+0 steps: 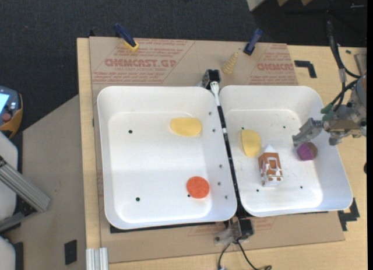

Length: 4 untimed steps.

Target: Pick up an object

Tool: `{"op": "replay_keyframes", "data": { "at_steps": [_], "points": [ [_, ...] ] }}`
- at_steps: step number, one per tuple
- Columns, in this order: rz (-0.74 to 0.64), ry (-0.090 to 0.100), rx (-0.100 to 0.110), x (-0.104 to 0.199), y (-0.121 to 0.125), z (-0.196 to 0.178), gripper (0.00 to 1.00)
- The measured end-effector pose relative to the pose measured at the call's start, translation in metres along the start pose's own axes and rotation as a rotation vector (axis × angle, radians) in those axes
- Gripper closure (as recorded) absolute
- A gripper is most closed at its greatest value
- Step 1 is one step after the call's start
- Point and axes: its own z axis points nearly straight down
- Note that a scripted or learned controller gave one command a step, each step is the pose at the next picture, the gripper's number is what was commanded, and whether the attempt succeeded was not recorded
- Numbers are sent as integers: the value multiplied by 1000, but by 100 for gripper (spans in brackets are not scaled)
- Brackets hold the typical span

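My gripper point(319, 137) hangs over the right side of the right bin point(280, 102), reaching in from the right edge. Its two grey fingers point(304, 130) stand apart with nothing between them, so it is open. A small purple object point(306, 151) lies on the bin floor just below the left finger, close to it; I cannot tell whether they touch. Further left in the same bin are a yellow wedge point(251, 143) and a brown-and-white box point(270, 168).
The left bin point(116, 146) holds a yellow oval point(186, 126) near its back and an orange disc point(198, 187) near its front right. A black divider strip point(224, 140) runs between the bins. Clamps and cables sit along the cardboard's back edge.
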Motion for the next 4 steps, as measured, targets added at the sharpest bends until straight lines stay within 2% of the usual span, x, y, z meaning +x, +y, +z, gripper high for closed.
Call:
{"op": "replay_keyframes", "data": {
  "at_steps": [1,2,3,4],
  "points": [
    [-1,6,17,28,-13,188,0],
    [-2,-3,-5,42,46,198,0],
    [2,-6,-11,39,46,185,100],
    [-9,1,-14,90,113,93,100]
  ]
}}
